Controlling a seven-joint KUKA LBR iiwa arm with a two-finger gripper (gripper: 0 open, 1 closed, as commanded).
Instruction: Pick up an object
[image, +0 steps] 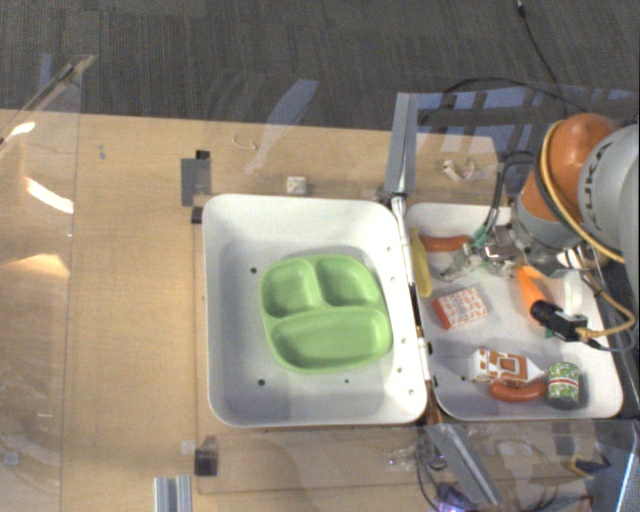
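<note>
My gripper (462, 262) hangs over the upper left part of the right bin (600, 405). It sits just below an orange-red sausage (440, 241) and above a pink-red box (460, 307). A yellow banana-like piece (421, 270) lies along the bin's left wall, close to the gripper. Nothing shows as held. An orange carrot (528, 285) lies right of the gripper, partly under the wrist.
At the right bin's front lie a white and orange carton (505, 366), a red sausage (515, 392) and a green can (563, 384). The left bin (230, 300) holds a green divided plate (325, 312). A small cube (295, 185) rests on the bench behind it.
</note>
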